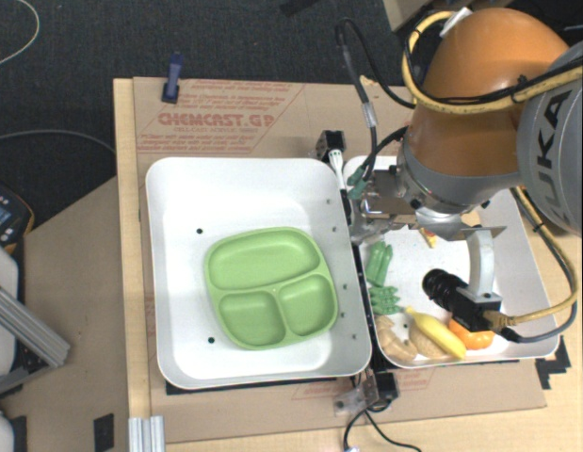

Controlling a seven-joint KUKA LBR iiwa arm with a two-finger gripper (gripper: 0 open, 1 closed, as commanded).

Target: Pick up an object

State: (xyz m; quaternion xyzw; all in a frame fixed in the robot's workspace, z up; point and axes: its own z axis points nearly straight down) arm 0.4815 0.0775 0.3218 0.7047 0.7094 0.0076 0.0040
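My gripper (pixel 393 217) hangs under the grey and orange wrist, low over the back left part of the right bin (pixel 526 252). Just in front of it, by the bin's left wall, lies a long green piece (pixel 379 262), with a second green piece (pixel 386 300) nearer the camera. A yellow banana (pixel 438 334) lies along the front of that bin, between a tan item (pixel 400 341) and an orange piece (pixel 477 338). The wrist hides the middle of the bin. I see nothing held.
The left bin (pixel 178 196) holds a light green divided plate (pixel 269 286) at its centre. Both bins rest on a brown cardboard sheet (pixel 225 116). A small blue clip (pixel 172 78) sits at the sheet's back left corner.
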